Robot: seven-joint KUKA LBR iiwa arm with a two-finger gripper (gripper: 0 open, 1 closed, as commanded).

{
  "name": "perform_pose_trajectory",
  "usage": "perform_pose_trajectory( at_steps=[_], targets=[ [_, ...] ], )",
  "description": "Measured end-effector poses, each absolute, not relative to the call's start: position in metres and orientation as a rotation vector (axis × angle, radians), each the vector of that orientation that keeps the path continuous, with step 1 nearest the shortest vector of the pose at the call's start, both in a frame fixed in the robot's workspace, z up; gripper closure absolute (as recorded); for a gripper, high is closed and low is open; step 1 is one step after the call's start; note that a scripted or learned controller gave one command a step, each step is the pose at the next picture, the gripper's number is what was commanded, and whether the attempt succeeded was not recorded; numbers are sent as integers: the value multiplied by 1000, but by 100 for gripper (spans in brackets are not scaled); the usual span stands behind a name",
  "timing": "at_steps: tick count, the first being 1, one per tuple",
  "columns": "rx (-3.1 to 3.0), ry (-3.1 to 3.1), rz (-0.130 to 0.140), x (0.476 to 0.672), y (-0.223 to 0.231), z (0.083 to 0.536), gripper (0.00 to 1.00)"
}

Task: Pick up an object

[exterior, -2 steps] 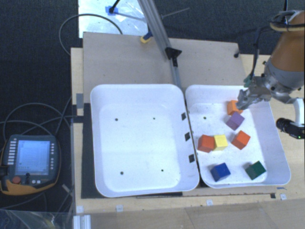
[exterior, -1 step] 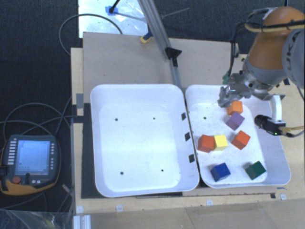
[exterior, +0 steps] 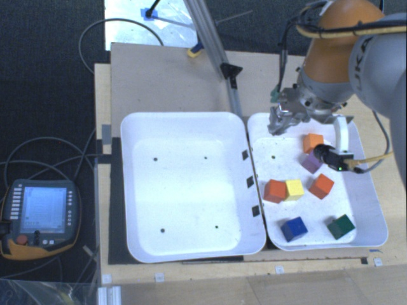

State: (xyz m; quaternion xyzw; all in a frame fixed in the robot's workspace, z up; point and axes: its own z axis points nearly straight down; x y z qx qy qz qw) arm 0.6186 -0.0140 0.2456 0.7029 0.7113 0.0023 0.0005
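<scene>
The right bin (exterior: 367,234) holds several small blocks. An orange block (exterior: 313,142) and a purple one (exterior: 311,163) lie near its back right. Two more orange blocks (exterior: 275,190) (exterior: 321,186) flank a yellow block (exterior: 294,189) in the middle. A blue block (exterior: 294,228) and a green block (exterior: 341,225) sit near the front. My gripper (exterior: 278,126) hangs over the bin's back left part, left of the first orange block and apart from every block.
The left bin (exterior: 133,170) stands beside the right one, sharing a middle wall (exterior: 250,170). A metal pole (exterior: 210,37) slants across the back. A teach pendant (exterior: 39,218) lies on the floor at the left. A black cable clip (exterior: 327,154) hangs by the purple block.
</scene>
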Motion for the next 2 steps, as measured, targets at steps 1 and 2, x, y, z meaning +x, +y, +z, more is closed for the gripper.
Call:
perform_pose_trajectory(
  at_steps=[1, 2],
  targets=[
    [2208, 2233, 6, 627, 37, 253, 100],
    [2208, 2233, 7, 634, 94, 258, 100]
  ],
)
